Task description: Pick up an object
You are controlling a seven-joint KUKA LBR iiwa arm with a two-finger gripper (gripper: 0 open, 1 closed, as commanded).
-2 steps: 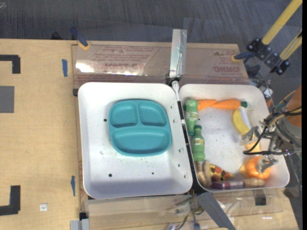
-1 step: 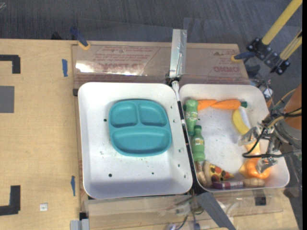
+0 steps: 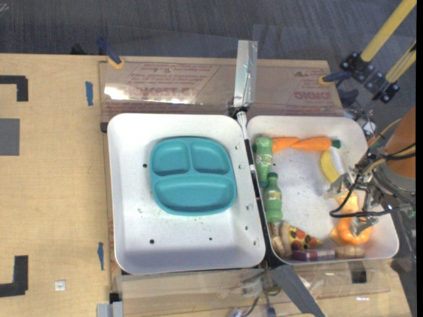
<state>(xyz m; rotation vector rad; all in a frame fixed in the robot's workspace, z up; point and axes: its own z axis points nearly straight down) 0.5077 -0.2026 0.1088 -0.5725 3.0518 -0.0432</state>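
Gripper [image 3: 359, 224] low in the right bin [image 3: 301, 177], near its front right corner, wrist cables looped above it. Whether it is open or closed cannot be told from this angle; cables and housing hide the tips. Orange round object [image 3: 350, 234] lies directly under and against the gripper, touching it or nearly so; a grasp on it is not visible. Yellow banana-like piece [image 3: 328, 166] lies just behind the gripper, toward the bin's back wall. Carrot [image 3: 301, 143] along the back wall, green tip to the right. Two green bottles [image 3: 268, 177] end to end along the left wall. Mixed small items [image 3: 301, 240] in the front left corner, too small to identify. Left bin [image 3: 125, 177] holds a teal divided plate [image 3: 193, 175], flat, near centre. Table [image 3: 53, 177] plywood, black tape marks at left.
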